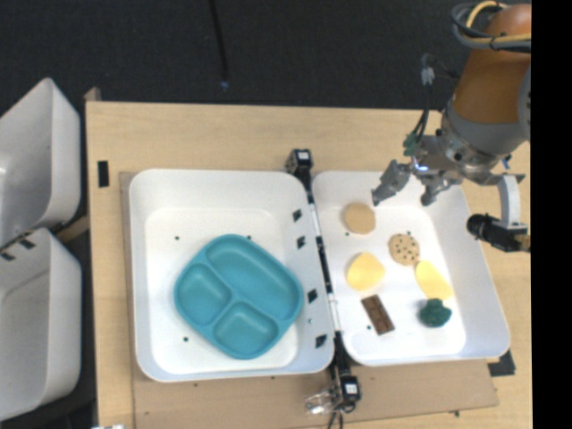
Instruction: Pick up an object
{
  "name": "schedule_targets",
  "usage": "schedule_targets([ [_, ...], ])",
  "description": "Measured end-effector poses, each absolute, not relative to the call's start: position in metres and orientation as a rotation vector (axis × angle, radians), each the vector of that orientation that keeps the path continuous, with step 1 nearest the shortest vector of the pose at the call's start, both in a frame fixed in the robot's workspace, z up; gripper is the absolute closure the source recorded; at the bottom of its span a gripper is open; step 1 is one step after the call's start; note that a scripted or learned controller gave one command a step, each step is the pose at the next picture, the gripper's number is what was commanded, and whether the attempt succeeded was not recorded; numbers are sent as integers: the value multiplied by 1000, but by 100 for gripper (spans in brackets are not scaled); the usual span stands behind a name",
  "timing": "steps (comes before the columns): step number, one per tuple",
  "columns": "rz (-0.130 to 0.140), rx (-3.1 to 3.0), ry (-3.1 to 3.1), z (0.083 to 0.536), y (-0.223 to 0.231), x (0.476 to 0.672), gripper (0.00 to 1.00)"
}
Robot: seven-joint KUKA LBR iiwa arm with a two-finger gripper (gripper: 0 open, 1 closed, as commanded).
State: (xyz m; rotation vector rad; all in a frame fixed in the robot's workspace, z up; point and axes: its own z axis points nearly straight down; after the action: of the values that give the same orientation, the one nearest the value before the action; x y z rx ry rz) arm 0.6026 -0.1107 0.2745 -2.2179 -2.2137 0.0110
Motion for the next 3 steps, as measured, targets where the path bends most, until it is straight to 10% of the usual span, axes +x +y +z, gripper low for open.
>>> schedule_targets([
  [3, 7, -2223, -2218, 160, -123, 610, 0],
])
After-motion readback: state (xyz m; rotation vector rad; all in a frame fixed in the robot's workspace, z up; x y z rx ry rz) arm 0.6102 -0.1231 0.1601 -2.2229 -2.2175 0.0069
